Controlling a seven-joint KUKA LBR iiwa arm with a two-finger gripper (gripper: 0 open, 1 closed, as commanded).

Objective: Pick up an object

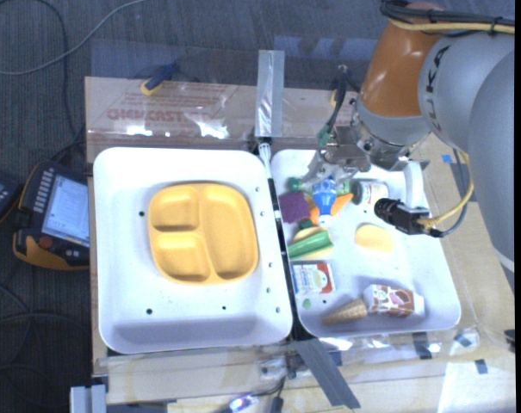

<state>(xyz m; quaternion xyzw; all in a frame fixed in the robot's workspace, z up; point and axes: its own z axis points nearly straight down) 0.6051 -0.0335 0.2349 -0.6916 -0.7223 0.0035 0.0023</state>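
Observation:
My gripper [327, 177] hangs low over the far left part of the right bin [441, 304], under the orange-banded wrist. Directly beneath it lies a cluster of toys: a blue and orange piece [327, 200], a purple block [293, 205] and a green cylinder [311, 243]. The gripper's tip partly hides the blue piece, and I cannot tell whether they touch. Further toward the front lie a pale yellow piece [374, 237], a red and white packet [313, 278], an ice cream cone [345, 311] and a brown and white carton [392, 299].
The left bin [114, 308] holds a yellow divided tray [203, 231]. A ridge [276, 231] separates the two bins. A black cable fitting [396, 213] hangs from the arm over the right bin. A teach pendant [53, 216] lies left of the bench.

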